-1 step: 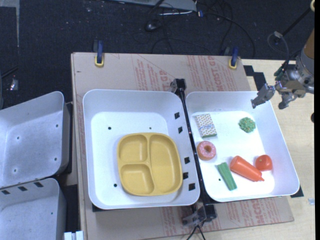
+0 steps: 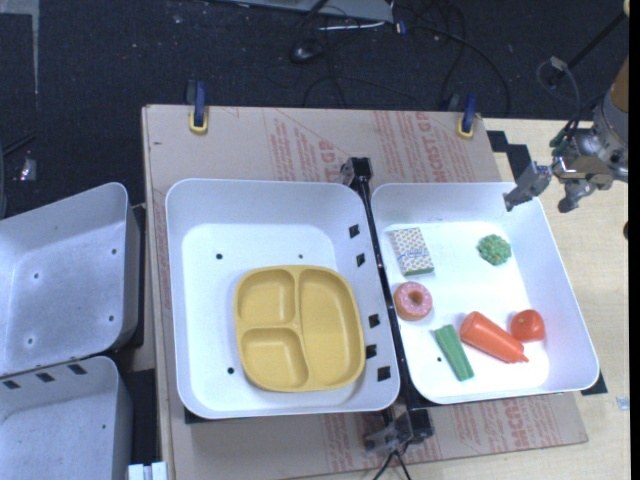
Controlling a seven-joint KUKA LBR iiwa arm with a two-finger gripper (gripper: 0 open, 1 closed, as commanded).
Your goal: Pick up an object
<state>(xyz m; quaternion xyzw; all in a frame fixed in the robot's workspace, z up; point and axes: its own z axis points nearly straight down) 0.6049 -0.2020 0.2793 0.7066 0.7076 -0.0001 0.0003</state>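
The right bin [image 2: 560, 268] holds a speckled pale block [image 2: 411, 250], a green broccoli piece [image 2: 493, 249], a pink donut [image 2: 413, 300], a green stick [image 2: 453, 352], an orange carrot [image 2: 490, 337] and a red tomato [image 2: 527, 324]. My gripper [image 2: 548, 196] hangs over the bin's far right corner, up and to the right of the broccoli. Its two dark fingers are spread apart, so it is open, and nothing sits between them.
A yellow three-part plate [image 2: 299, 327] lies in the left bin [image 2: 200, 268]. A black divider [image 2: 378, 288] runs between the two bins. Spare white bins [image 2: 60, 268] stand off the bench at the left. Cables lie on the dark floor behind.
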